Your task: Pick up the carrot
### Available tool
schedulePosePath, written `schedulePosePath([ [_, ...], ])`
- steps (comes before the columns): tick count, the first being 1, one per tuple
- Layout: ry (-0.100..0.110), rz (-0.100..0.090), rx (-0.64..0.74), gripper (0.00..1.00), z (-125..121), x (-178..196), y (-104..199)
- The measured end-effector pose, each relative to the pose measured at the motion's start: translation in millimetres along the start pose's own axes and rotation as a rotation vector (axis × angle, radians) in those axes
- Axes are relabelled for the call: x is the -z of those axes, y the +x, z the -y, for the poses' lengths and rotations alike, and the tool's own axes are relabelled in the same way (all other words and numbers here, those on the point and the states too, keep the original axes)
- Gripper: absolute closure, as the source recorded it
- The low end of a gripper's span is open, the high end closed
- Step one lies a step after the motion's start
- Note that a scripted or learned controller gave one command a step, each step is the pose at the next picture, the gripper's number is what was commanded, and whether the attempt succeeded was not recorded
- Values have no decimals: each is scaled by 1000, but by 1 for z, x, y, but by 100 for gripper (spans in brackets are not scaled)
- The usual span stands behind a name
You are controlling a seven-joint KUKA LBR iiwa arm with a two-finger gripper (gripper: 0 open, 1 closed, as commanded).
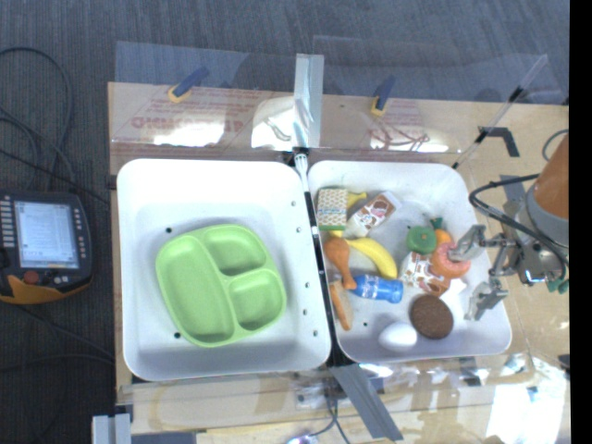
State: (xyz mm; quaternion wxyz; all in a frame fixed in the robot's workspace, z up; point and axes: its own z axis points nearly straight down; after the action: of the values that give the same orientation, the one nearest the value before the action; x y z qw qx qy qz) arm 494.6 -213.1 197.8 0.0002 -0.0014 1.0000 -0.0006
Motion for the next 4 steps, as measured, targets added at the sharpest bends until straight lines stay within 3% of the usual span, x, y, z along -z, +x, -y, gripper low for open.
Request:
schedulePosePath([
  [1,2,8,11,0,-2,-77,-17],
  [2,6,24,-10,0,10,-101,-46],
  [3,11,36,-8,100,9,-89,-50],
  [4,-1,8,-103,100,-57,-19,-85],
])
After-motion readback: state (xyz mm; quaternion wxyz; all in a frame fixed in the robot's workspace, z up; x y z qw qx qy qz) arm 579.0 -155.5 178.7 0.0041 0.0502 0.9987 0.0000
